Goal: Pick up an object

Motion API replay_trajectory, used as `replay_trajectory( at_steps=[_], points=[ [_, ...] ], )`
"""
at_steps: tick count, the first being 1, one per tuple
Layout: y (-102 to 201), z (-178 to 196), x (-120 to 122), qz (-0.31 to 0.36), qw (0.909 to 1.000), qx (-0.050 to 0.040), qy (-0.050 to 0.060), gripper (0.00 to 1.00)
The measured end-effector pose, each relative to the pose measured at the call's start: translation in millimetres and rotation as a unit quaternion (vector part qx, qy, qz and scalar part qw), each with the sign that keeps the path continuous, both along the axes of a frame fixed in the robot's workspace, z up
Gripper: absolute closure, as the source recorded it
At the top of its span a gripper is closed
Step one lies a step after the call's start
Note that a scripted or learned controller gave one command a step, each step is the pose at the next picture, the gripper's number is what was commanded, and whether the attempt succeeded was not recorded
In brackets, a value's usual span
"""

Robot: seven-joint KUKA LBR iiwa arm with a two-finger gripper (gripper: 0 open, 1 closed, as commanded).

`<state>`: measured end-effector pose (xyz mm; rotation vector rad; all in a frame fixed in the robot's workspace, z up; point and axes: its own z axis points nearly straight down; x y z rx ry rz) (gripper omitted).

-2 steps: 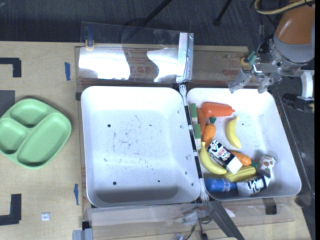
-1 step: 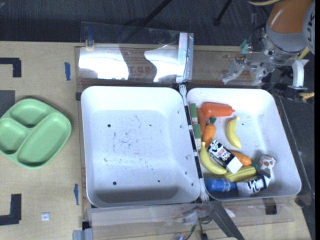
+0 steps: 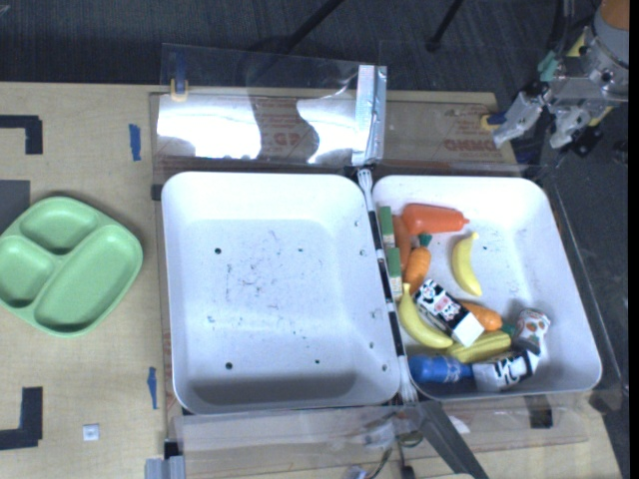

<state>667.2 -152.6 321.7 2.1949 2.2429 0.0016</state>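
Observation:
The right bin (image 3: 559, 267) holds a heap of toy food along its left and near sides. An orange carrot (image 3: 431, 218) lies at the back, with a smaller carrot (image 3: 416, 264) and a small banana (image 3: 464, 264) below it. Nearer the front are a larger banana (image 3: 422, 325), a black-and-white box (image 3: 440, 305), a yellow piece (image 3: 481, 347), a blue bottle (image 3: 439, 370) and a white-and-black item (image 3: 515, 366). My gripper (image 3: 542, 121) hangs open beyond the bin's far right corner, high above the bench, with nothing between its fingers.
The left bin (image 3: 270, 287) sits beside the right one, sharing a middle wall. A green divided plate (image 3: 65, 264) rests on the bench at far left. A clear, shiny panel (image 3: 270, 118) stands behind the left bin. Dark tripod legs cross the floor at the back.

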Motion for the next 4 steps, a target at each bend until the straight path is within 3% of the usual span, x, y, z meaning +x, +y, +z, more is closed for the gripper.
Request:
replay_trajectory(
  at_steps=[1,2,3,4],
  points=[
    [40.7,64.7,-9.1,0.055,0.9985,-0.0004,-0.001,0.0],
    [4.5,98.9,-0.3,0.124,0.9923,-0.0011,-0.001,0.0],
    [7.2,-32.6,0.4,0.187,0.9823,-0.0001,0.0,0.0],
    [21.0,-135.5,-17.1,0.232,0.9727,0.0,0.0,0.0]
  ],
)
